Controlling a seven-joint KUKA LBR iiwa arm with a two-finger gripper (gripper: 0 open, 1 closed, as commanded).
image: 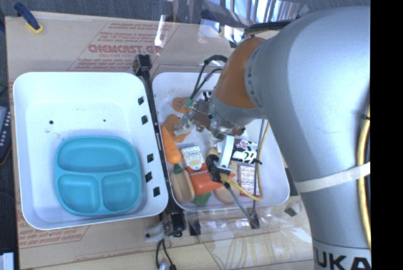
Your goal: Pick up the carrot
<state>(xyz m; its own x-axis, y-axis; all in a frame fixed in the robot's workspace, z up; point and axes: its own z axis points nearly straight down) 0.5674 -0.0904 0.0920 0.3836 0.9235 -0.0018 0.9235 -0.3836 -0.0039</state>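
— Orange, long tapered carrot [170, 144] is lying along the left wall of the right shallow white bin [277, 190], isn't it?
— Yes, just beside the black divider clips, with a small white carton [192, 157] and an orange-red block [204, 182] sitting near its lower end.
— And the two-finger gripper [186, 116]?
— It's hanging just above the carrot's upper end; I cannot tell how its claw is set.
— The left bin [38, 95]?
— It's holding a turquoise divided plastic tray [97, 174].

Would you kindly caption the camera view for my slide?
KUKA arm reaching into the right bin beside the carrot; blue tray in left bin.
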